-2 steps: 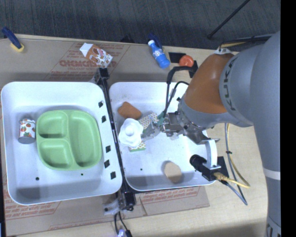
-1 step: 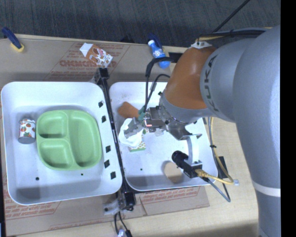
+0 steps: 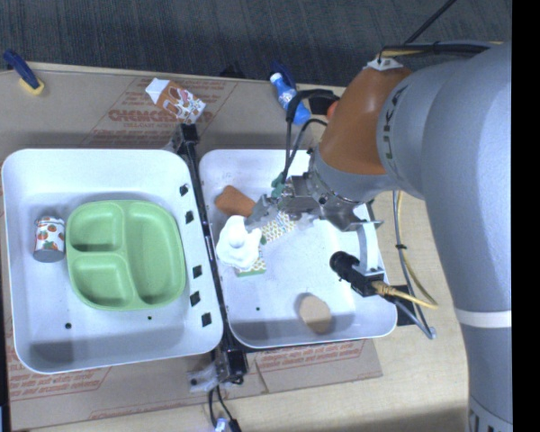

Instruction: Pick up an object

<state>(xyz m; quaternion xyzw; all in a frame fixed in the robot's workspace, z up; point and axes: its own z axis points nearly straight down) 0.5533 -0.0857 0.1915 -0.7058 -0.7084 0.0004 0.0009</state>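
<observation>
Arm reaches from the right over the right bin (image 3: 369, 327). Gripper (image 3: 272, 207) sits low near the bin's upper left; can't tell its state. Just beside it: an orange block (image 3: 234, 200), a white crumpled thing (image 3: 237, 238) on a green-edged card. Tan disc (image 3: 316, 312) near the front wall. Left bin (image 3: 27, 331) holds a green divided plate (image 3: 126, 252) and a small can (image 3: 49, 238), close together.

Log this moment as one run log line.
arm: over right bin | hand: by white object | left bin: green tray, can
</observation>
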